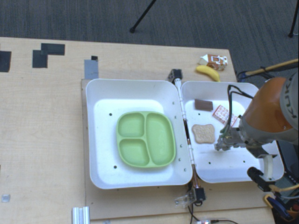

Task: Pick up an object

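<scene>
Your gripper [223, 143] low in the right bin [219, 171], finger state impossible to tell, toast slice [203, 134] just left of it

Bright, even light falls from overhead across my bench [42, 125], and the two white bins [135, 94] glare almost to washout, their walls losing detail. Shadows stay soft and short under the green tray [145, 139] and beneath my arm [273, 111]. The picture is slightly soft overall, grainy on the dark carpet [93, 10], with small things blurred.
</scene>
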`<state>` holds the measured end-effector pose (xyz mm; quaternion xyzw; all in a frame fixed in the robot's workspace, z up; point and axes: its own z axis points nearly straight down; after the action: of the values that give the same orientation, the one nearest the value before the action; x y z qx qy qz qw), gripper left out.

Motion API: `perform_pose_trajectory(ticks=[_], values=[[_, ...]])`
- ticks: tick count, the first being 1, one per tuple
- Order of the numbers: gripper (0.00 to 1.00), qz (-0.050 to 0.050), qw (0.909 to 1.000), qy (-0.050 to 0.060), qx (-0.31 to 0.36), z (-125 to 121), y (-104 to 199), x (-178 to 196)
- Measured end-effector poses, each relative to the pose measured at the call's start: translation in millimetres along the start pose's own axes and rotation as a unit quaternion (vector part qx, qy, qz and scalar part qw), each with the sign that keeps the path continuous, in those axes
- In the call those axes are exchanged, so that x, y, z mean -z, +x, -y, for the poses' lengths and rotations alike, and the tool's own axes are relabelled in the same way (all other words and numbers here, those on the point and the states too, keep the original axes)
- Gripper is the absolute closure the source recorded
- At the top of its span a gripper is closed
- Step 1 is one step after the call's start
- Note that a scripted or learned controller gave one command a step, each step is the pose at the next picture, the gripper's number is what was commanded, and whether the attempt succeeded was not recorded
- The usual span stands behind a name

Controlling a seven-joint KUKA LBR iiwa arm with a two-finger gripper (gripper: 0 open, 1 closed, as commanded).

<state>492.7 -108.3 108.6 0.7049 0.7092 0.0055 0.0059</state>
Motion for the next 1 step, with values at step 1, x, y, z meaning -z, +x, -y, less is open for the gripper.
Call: perform_pose_trajectory(ticks=[1], values=[[0.0,0.0,1.0,0.0,0.0,0.1,0.0,-0.1]])
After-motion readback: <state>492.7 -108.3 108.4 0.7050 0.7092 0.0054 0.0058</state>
